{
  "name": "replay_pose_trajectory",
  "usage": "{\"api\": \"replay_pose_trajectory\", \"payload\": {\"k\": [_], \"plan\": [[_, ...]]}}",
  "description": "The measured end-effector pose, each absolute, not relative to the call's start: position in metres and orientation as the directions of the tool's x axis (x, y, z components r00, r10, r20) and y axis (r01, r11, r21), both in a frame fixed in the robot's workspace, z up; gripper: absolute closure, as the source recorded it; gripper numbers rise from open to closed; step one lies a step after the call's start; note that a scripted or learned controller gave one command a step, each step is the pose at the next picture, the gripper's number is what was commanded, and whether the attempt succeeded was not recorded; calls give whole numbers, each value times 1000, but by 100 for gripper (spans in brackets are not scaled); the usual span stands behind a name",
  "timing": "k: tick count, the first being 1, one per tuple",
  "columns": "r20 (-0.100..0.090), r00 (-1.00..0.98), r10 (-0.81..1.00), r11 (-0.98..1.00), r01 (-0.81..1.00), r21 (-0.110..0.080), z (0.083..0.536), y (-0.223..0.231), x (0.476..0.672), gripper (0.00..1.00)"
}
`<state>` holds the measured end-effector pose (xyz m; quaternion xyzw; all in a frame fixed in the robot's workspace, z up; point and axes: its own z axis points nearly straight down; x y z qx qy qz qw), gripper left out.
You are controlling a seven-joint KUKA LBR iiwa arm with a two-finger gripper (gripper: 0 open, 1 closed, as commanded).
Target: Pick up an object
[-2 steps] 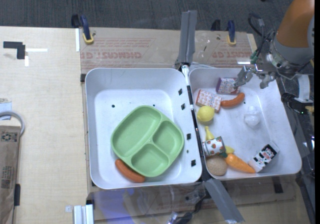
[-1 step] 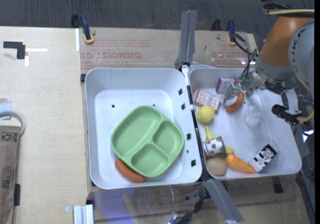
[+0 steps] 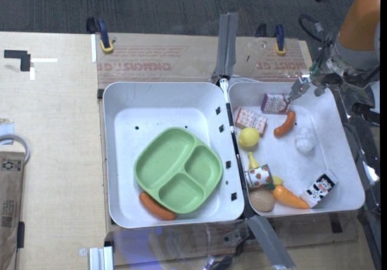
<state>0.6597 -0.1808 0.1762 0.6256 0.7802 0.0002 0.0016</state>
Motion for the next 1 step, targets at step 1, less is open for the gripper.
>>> {"api": "replay_pose_trajectory", "payload": {"k": [1], "plan": [[-1,-288,958,288,958,1,93,-172,659,0]]}}
